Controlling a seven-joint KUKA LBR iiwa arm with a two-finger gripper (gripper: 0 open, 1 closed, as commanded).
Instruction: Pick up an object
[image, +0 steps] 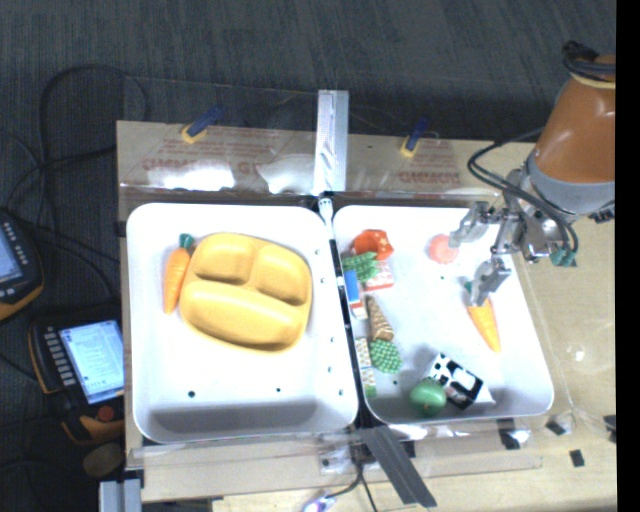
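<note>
Under both white bins (300, 415) lies a brown bench (240, 155).

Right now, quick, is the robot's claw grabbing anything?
Gripper: open, holding nothing; its fingers hang just above the orange toy carrot in the right-hand shallow white bin.
</note>
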